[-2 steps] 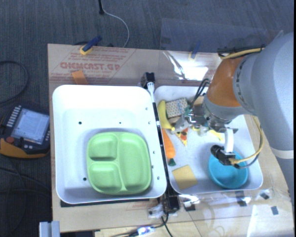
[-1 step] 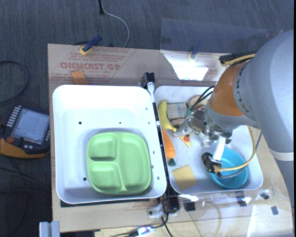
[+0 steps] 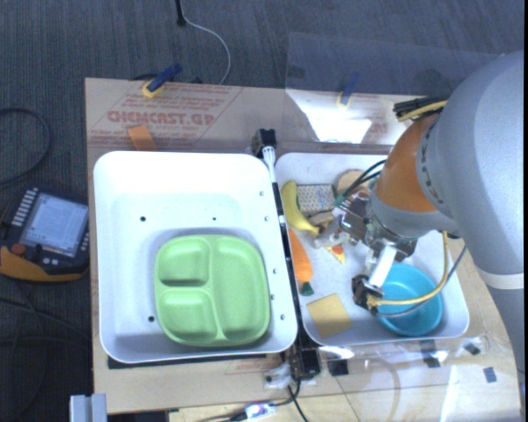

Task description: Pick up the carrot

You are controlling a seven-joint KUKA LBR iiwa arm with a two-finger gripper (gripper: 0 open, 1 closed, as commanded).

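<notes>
Arm reaching in, wrist bent low

The grey arm (image 3: 488, 148) (orange band just above the wrist) angles down-left toward the gripper (image 3: 339, 227), its fingertips hard to make out.

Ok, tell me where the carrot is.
The carrot lies in the right bin, along its left wall, just below the banana and above the yellow sponge.
</notes>
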